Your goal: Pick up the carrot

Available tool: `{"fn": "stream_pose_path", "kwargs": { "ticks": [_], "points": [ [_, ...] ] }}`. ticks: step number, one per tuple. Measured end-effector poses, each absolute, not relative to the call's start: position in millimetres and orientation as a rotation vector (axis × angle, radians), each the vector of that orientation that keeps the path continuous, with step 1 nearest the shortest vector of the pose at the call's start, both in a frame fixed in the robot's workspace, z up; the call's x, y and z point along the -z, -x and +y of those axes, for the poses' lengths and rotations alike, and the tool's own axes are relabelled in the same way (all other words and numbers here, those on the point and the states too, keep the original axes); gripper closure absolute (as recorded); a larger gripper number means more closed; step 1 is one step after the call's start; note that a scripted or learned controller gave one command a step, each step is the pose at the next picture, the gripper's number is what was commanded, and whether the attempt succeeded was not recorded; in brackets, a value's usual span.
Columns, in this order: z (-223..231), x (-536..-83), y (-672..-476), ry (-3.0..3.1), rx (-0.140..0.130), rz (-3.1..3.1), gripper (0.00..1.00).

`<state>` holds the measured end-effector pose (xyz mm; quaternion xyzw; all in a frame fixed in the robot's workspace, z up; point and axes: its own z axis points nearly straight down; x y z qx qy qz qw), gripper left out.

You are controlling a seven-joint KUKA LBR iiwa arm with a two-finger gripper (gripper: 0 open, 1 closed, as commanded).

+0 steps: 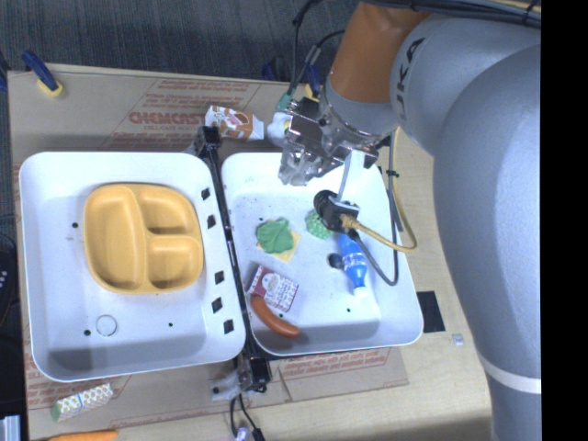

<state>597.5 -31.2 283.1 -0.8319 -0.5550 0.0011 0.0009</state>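
A long orange-red piece point(274, 320), carrot-like in shape, lies at the near left corner of the right bin point(395, 315), just below a red and white packet point(274, 289). My gripper point(299, 169) hangs over the far left part of that bin, well away from the orange-red piece. It is open with nothing between its fingers. A thin orange sliver point(87, 435) shows on the bench at the bottom left edge, outside both bins.
In the right bin lie a green leaf on a yellow slice point(276, 237), a green broccoli piece point(319, 225) and a blue bottle point(354, 269). The left bin point(46, 274) holds a yellow divided plate point(142, 237). A small carton point(230, 120) sits behind the bins.
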Motion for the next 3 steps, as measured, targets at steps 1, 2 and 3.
{"fn": "stream_pose_path", "kwargs": {
  "ticks": [1, 2, 3],
  "points": [
    [8, -248, -577.2, 2.444, -0.006, -1.968, 1.00],
    [65, -191, -541.2, 2.411, -0.008, -2.008, 1.00],
    [-5, -196, -475.4, 2.540, -0.008, -1.842, 1.00]
  ]
}}
